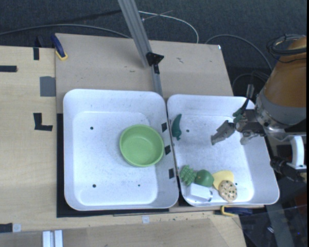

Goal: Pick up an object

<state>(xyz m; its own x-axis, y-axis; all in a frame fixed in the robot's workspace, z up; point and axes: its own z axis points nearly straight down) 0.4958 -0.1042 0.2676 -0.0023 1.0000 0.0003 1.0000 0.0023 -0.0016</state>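
Note:
My gripper (232, 137) hangs over the right bin (257, 174), near its right side, with the fingers (221, 133) spread open and nothing between them. Below it, at the bin's front edge, lies a cluster: a green leafy toy (188, 175), a green round piece (204, 178), a yellow piece (224, 177), a speckled cookie (227, 190) and a white block (200, 192). A dark teal object (176, 126) rests against the bin's left wall, well left of the gripper.
The left bin (87, 138) holds a light green bowl (141, 145) close to the divider. A grey pole (136, 24) slants down to the bins' back edge. Cables run across the dark floor behind the bench.

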